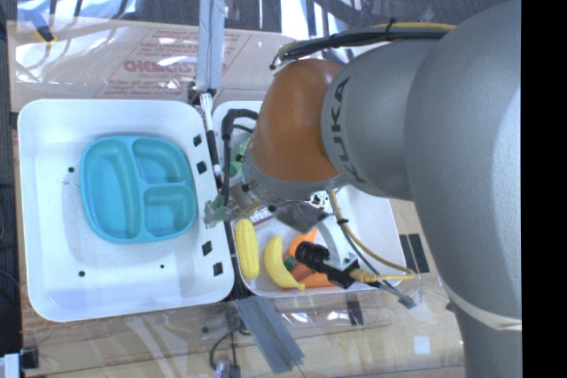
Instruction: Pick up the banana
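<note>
The left bin point(35, 217) holds a blue divided plate point(139, 188) with bare white floor around it. Just past the shared wall, in the right bin point(390, 230), a corn cob point(246, 248) lies by that wall. The banana point(279, 265) lies just beside it, toward the front edge of the tabletop, with an orange thing point(312, 277) (perhaps a carrot) touching or nearly touching its right side.

The end effector point(266, 208) sits under the arm point(425, 119), above and slightly behind the banana; I cannot tell whether it is wide or narrow.

The likely risk is crowding, since a descent slightly to the left would probably catch the corn instead. The bin's front wall is close, so there is little room there, and more toward the back.
</note>
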